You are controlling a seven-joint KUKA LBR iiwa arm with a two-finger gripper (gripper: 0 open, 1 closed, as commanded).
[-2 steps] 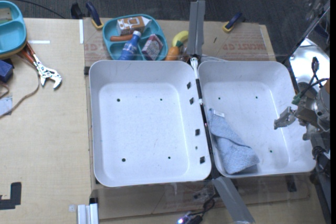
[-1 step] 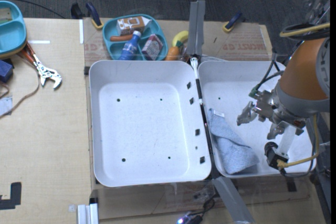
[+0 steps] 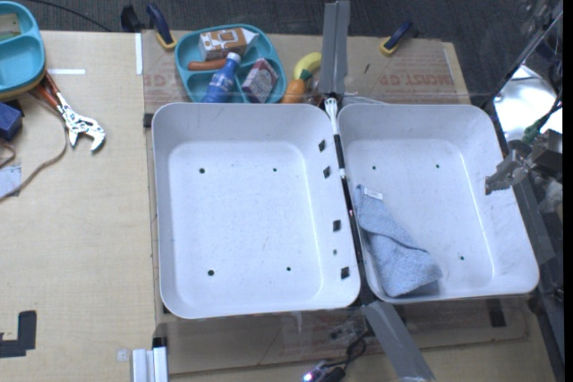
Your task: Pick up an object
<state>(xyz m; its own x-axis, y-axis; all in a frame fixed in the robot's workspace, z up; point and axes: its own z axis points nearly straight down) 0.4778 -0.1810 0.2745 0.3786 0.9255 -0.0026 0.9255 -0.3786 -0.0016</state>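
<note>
Look into the right-hand shallow white plastic bin (image 3: 466,134): your one item there is a crumpled pale blue-grey cloth (image 3: 394,248), lying against the bin's left wall and reaching down toward its near-left corner. A small white tag shows at the cloth's upper end. The rest of that bin's floor is bare white with a few dark dots.

The left-hand shallow white plastic bin (image 3: 179,192) sits just beside it, the two rims touching along a centre line with small black clips.

At the right edge you can see the end effector (image 3: 512,170), a grey metallic piece over the right rim of the right bin, well apart from the cloth. You cannot tell from this view whether it is wide or narrow, and nothing is seen in it.

Behind the bins, on the light wooden desk (image 3: 81,264), stands a teal divided plastic tray (image 3: 188,58) holding a blue bottle (image 3: 219,78), a small brown-and-white box (image 3: 226,40) and other small items. Just beside its right edge lie a yellow banana-shaped toy (image 3: 307,64) and an orange one (image 3: 295,90). Farther left on the desk you will find a silver adjustable wrench (image 3: 81,125) and a second teal tray (image 3: 20,49) at the frame's edge.
</note>
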